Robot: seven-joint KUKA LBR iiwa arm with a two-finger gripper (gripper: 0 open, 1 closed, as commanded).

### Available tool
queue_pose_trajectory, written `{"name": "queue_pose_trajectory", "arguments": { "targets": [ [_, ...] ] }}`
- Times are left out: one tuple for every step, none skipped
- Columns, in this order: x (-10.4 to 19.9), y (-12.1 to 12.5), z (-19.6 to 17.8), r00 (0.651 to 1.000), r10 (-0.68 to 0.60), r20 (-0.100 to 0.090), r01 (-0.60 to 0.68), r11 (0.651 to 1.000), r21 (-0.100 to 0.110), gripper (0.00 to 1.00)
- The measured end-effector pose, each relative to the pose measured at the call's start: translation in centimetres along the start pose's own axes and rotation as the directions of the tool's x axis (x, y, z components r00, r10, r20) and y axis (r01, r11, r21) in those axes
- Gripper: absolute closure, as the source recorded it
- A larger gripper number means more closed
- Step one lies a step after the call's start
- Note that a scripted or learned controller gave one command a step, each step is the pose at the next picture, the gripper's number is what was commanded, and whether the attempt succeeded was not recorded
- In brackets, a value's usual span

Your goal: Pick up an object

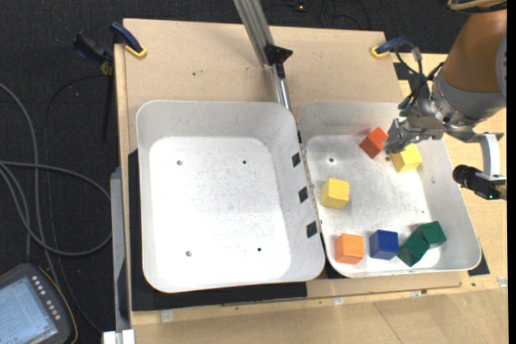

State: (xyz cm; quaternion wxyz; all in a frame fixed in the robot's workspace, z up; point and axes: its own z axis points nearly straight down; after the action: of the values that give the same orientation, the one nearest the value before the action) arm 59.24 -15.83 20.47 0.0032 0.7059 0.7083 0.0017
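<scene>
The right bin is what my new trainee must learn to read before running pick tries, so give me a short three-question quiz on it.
1. True or false: the claw is over the right bin.
2. Which block lies nearest the divider between the bins? A) yellow block B) blue block C) dark green blocks
3. Fill in: at the bin's near edge, the orange block sits just left of the ____ block.

Key: 1 true; the claw is down between the tilted orange-red block and a second yellow block. 2 A. 3 blue.
</scene>
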Motion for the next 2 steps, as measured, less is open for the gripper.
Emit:
{"name": "queue_pose_trajectory", "arguments": {
  "targets": [
    [0.0,0.1,-1.7,1.000,0.001,-0.001,-0.001,1.000,0.003,1.00],
    [5.2,0.3,-0.9,1.000,-0.004,-0.004,0.004,1.000,0.007,1.00]
  ]
}}
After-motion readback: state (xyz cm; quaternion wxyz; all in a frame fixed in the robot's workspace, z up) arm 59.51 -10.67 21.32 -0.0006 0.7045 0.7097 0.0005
